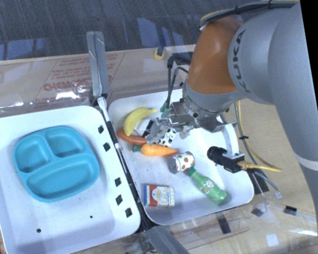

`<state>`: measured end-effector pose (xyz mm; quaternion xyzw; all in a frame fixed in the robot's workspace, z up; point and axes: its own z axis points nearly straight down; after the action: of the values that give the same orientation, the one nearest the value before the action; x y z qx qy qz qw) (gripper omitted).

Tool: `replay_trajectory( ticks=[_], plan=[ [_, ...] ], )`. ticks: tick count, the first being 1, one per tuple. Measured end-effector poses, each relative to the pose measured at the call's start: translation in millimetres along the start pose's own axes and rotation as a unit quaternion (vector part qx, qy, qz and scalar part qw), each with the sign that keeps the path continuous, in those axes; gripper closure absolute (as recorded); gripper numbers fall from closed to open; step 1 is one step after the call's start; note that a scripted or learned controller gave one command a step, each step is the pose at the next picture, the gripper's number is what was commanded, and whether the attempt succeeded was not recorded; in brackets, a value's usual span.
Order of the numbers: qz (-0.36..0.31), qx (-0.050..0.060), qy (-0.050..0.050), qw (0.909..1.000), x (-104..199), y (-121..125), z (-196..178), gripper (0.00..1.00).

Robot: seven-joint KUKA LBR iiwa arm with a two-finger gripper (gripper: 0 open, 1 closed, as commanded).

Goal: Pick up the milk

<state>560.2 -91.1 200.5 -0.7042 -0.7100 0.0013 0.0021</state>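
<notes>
The hand (162,130) hangs low over the upper part of the right bin (243,197), the grey arm (268,57) with its orange band (214,60) reaching in from the right; whether its fingers are wide or narrow I cannot tell, since the wrist covers them. Right beside the hand, toward the left, lie a yellow banana (137,120) and an orange carrot (158,150) just below it, with a darker red-brown piece (129,138) close against the bin's left wall. A little farther down from the hand sits a small round can (183,161), and a green bottle (208,186) slants away from it. The milk (158,195), a small carton lying flat, rests farther below the hand, near the bin's lower left corner, apart from the fingers. Well off to the hand's left, in the left bin (9,239), lies a blue divided plate (56,161). Both bins sit on the tabletop (268,129).
</notes>
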Motion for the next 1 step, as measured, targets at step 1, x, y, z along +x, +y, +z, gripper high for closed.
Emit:
replay_trajectory(
  ticks=[1],
  plan=[
    [-0.049,0.000,0.000,0.9988,-1.0,17.7,60.3,0.00]
  ],
)
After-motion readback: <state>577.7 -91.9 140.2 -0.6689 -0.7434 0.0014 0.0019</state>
